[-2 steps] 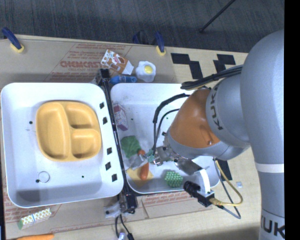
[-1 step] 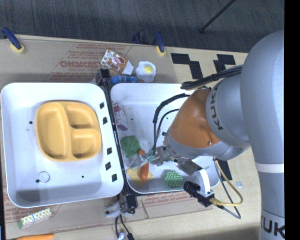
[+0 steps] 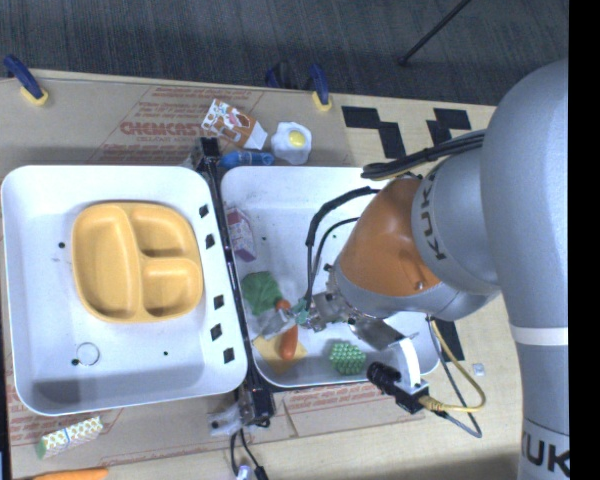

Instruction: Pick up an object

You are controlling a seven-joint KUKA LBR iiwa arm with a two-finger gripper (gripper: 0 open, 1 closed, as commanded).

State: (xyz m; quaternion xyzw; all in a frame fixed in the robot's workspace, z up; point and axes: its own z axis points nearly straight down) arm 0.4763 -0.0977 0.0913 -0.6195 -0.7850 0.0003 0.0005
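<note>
Small orange carrot-like object lies in right white bin, near its front edge. Just left-above it, leafy green object; to its right, green knobbly block. Gripper hangs just above-right of orange object, close by, grip state impossible to tell. Grey arm with orange band covers bin's right half. Left white bin beside it bears yellow divided plastic tray.

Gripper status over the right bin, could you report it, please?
Gripper low in right bin, grasp unclear. Carrot and green toy beside it. Arm covers the rest.
</note>
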